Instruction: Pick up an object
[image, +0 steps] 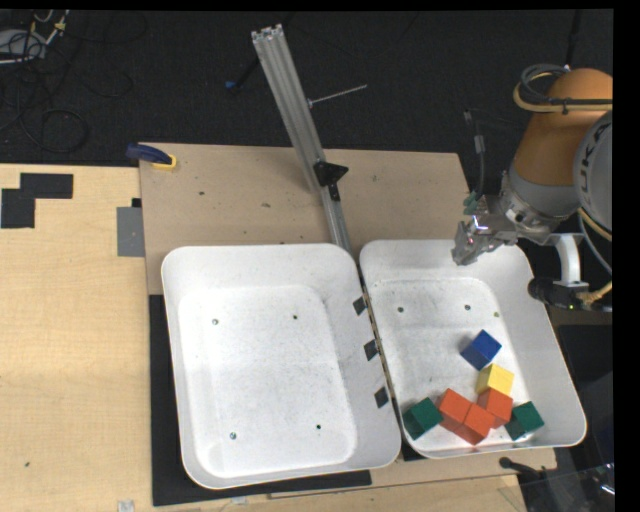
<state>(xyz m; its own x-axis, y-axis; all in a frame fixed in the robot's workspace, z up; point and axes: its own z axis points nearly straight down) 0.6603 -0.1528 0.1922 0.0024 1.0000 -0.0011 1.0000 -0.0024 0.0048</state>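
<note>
Six blocks sit bunched in the near right corner of the right bin (420, 290): a blue block (481, 349) farthest from me, a yellow block (495, 380) just near of it, two orange blocks (470, 412) pressed together, and a green block (422, 415) on the left of the pile with another green block (524, 419) on its right. Any of them would do as my target. The left bin (200, 300) has nothing I need.

My claw (470, 240) hangs over the far edge of the right bin, well apart from the pile, with nothing in it. From this slanted view I cannot tell how wide it stands.

I judge the crowding to be the main risk. The orange, yellow and green pieces touch or nearly touch, so a descent there could land on a neighbour, shove the cluster, or trap two blocks at once. The pile also lies close to the bin's near wall, which could block one side of the claw. The blue block stands a little apart and looks the safest pick, though it sits turned at an angle, so a poorly aligned close might squeeze its corners and spin it out across the counter's bin floor.
</note>
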